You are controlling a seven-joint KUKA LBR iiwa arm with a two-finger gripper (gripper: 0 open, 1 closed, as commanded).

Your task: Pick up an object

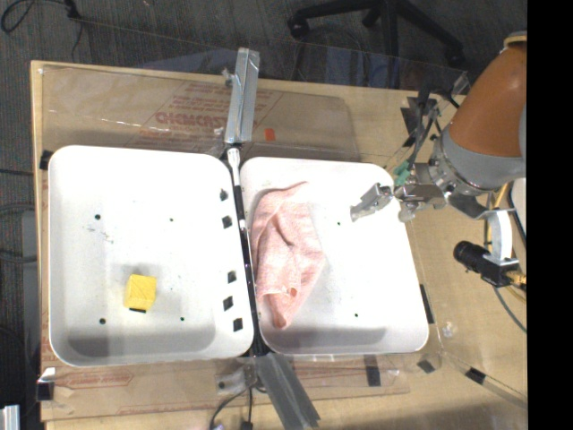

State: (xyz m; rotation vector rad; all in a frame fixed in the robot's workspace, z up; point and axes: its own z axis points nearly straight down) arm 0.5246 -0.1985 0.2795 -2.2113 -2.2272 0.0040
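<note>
A crumpled pink cloth (pixel 286 251) lies along the left side of the right bin (pixel 394 316), against the divider. A small yellow block (pixel 141 292) sits in the left bin (pixel 72 231), toward its front. My gripper (pixel 369 203) hovers over the right bin's upper right part, to the right of the cloth and apart from it. Nothing shows between its fingers.
A metal bar (pixel 240 97) runs back from the seam between the bins. A clear sheet with red print (pixel 192 115) covers the bench behind the bins. The grey and orange arm (pixel 488 124) reaches in over the bench's right side.
</note>
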